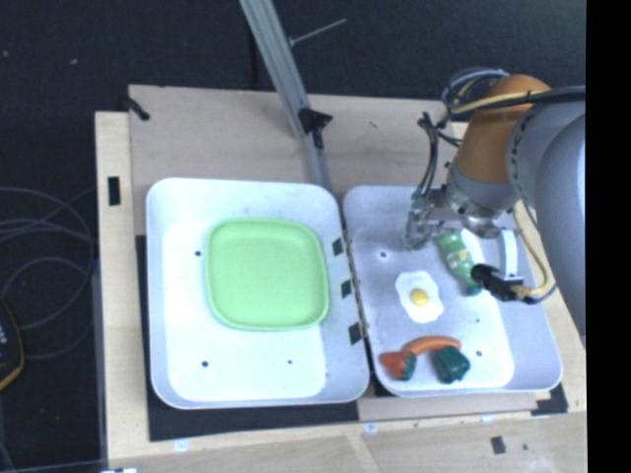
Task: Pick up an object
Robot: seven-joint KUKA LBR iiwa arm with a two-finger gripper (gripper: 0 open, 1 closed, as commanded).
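Arm enters from the right of the frame, orange band point(493, 136) at upper right, wrist angled down and leftward into the right bin point(380, 264). Gripper point(422, 230) sits low over the upper middle of that bin, just left of a green bottle point(456, 254). Whether it is open or closed: cannot tell, the tip is too small and blurred. Nothing visibly held.

Bench point(217, 136) is pale wood, set against a dark floor; loose cables point(39, 264) lie at the far left. A grey metal strut point(281, 57) slants from top centre down to the gap between the bins.

Left bin point(177, 363): one light green square plate point(266, 272), lying flat near its centre.

Right bin: green bottle lying tilted, upper right; a fried-egg toy point(420, 298) near the middle, below the gripper and apart from it; along the lower edge, an orange sausage-like piece point(431, 344), a red-orange piece point(398, 365) at its left end, and a dark teal object point(452, 364) just beside.
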